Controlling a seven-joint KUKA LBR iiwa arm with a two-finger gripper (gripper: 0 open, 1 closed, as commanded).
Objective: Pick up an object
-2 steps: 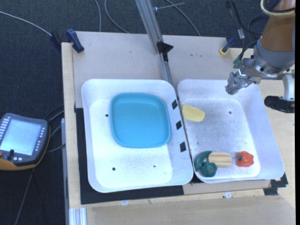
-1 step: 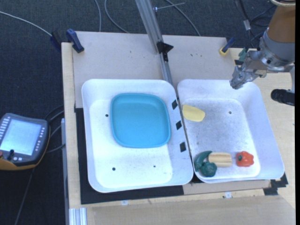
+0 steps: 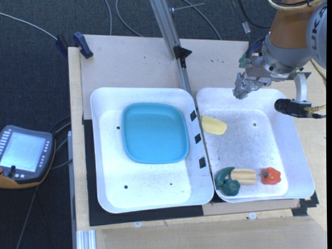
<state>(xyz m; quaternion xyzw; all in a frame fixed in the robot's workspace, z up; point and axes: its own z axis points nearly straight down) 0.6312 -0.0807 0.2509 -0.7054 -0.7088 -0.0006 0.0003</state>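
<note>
My gripper (image 3: 240,91) hangs over the far left corner of the right bin (image 3: 293,144), with nothing visible in it. A yellow piece (image 3: 213,125) lies by that bin's left wall, a short way nearer the camera than the gripper. Along the bin's front edge lie a green object (image 3: 227,181), a tan cylinder (image 3: 244,176) touching it, and a red pepper-like toy (image 3: 270,176). All of these are well clear of the gripper.
The left bin (image 3: 104,139) holds a blue square plate (image 3: 155,133). A slanted metal pole (image 3: 167,27) comes down between the bins at the back. A black fitting (image 3: 290,107) sits by the right bin's right rim. A teach pendant (image 3: 23,154) lies off the bench at left.
</note>
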